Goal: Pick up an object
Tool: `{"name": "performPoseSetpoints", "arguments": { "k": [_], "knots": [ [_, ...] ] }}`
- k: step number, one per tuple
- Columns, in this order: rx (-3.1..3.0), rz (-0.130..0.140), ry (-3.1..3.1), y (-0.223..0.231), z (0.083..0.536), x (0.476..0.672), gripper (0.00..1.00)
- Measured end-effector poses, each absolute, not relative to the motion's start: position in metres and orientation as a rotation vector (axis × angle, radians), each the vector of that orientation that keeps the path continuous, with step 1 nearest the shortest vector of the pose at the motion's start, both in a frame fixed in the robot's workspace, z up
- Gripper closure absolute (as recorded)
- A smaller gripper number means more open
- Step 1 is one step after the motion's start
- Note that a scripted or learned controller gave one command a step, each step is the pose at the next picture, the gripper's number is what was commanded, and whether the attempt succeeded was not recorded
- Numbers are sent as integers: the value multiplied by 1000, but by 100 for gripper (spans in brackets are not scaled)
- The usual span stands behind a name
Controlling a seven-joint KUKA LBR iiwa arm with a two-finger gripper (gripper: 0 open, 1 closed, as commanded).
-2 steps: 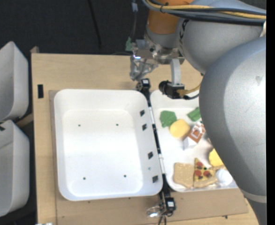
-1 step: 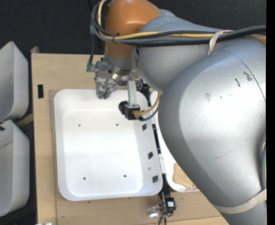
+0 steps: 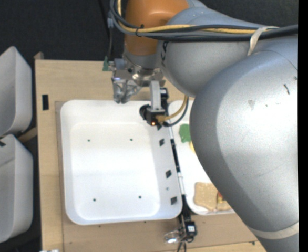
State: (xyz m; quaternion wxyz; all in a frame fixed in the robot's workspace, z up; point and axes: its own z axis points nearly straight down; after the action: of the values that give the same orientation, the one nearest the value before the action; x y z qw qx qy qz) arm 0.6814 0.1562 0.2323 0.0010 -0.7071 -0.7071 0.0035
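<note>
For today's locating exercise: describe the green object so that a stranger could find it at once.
Start at the right white bin, largely hidden beneath the grey arm. Near its left wall lies the green object. The tan sponge-like piece sits nearer the camera.

Two shallow white bins are counted: a left bin [image 3: 70,156] and a right bin [image 3: 193,206]. One green object [image 3: 185,133] and one tan object [image 3: 206,196] are seen in the right bin.

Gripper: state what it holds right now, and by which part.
Nothing shows between the fingers of the gripper, which hangs over the far rim of the left bin.
</note>
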Motion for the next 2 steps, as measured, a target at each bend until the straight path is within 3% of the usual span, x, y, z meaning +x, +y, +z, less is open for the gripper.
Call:
{"name": "performPoseSetpoints", "arguments": {
  "k": [2],
  "knots": [
    [-2216,12,-2222,144,279,681,100]
  ]
}}
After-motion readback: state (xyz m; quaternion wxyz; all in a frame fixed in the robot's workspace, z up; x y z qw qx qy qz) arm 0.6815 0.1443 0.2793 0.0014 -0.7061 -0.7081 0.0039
